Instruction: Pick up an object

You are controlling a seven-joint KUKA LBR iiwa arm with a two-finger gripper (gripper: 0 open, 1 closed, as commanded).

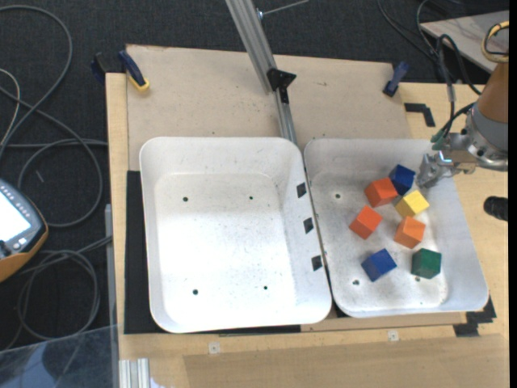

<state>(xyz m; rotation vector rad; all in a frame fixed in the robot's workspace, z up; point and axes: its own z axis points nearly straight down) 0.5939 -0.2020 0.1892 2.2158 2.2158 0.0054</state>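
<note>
Jaws too small and blurred to judge, so I cannot tell their state; the gripper (430, 170) hangs low over the right bin (343, 164), beside the blue cube (401, 176) among 7 clustered blocks, seemingly its target

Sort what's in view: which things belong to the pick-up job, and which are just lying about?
Job:
- claw, over the right bin's upper edge
- blue cubes
- orange cubes
- yellow cube
- green cube

Lying about:
- left bin
- blue clamps
- floor cables
- handheld pendant
</note>
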